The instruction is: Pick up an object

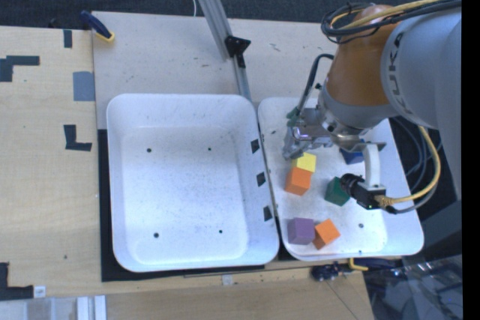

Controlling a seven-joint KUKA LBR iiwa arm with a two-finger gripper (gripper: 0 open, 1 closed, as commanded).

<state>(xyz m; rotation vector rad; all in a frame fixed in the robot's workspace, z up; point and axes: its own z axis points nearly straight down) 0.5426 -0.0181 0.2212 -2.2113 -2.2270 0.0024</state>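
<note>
You are looking down on the grey arm with its orange band (360, 75), which reaches in from the right and hangs over the right-hand shallow white bin (390, 232). The two-finger gripper (300, 140) sits low over the upper part of that bin, close to the wall it shares with the left-hand shallow white bin (184, 183). How far the gripper is spread cannot be told from this angle, since the wrist hides most of it, and you see nothing clearly caught in it.

Just below the gripper lies a small yellow block (305, 162), with a small orange block (299, 180) touching its lower side. Whether the gripper touches the yellow block cannot be told. Below and to the right of the gripper sits a small dark green block (336, 193), pressed against a black cable fitting (360, 191) on the arm. To the gripper's right, half hidden under the wrist, you can make out a small blue block (352, 157). Further below the gripper, near the bin's lower rim, a small purple block (301, 230) and a second small orange cube (326, 233) lie side by side, touching.

A grey metal bar (214, 7) slants in from above the gripper towards the gap between the bins.
</note>
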